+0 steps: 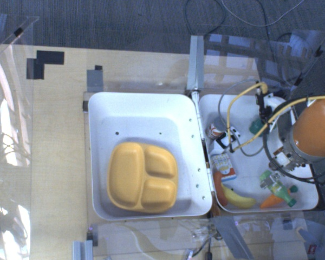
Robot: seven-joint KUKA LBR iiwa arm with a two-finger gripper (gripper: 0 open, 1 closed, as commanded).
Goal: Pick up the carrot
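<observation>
The carrot [270,202], a small orange piece, lies at the front of the right bin [211,118], near its front wall. It touches a green bottle [282,192] on its right. My gripper [276,167] hangs below the arm's orange band [316,129], over the right part of that bin. It is just behind the carrot and the bottle. Cables and the wrist hide much of it. I see nothing held in it.
A banana [239,197] lies left of the carrot, with a small carton [223,163] and a red item [219,184] beside it. Yellow and grey cables [244,93] loop over the right bin. The left bin [141,104] holds a yellow divided tray [142,176].
</observation>
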